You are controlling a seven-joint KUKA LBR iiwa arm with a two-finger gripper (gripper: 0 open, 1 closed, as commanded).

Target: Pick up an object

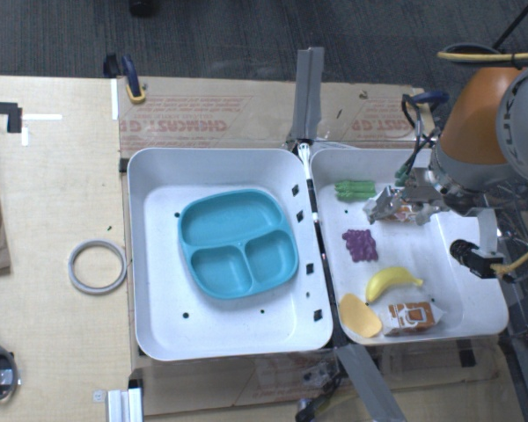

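So the closest thing to grab looks like the green piece (355,189), lying flat in the right bin (475,323) near its far wall, long axis running roughly left-right across the view. It sits just to the left of the gripper (389,206) and a touch farther back, close but apart from it as far as I can see. Honestly can't tell if the claw is released or clenched, it's a grey metal blur from this angle and nothing shows between its tips.

Going outward from there: the purple grape bunch (360,244) is just nearside of the claw and a bit left, then the banana (392,282) farther toward the near edge, lying tilted, with a yellow chip-looking thing (361,316) and a small brown carton (413,316) beyond that.

My guess is the next move is a short shift left plus a wrist turn so the claw closes across the green piece's short side.
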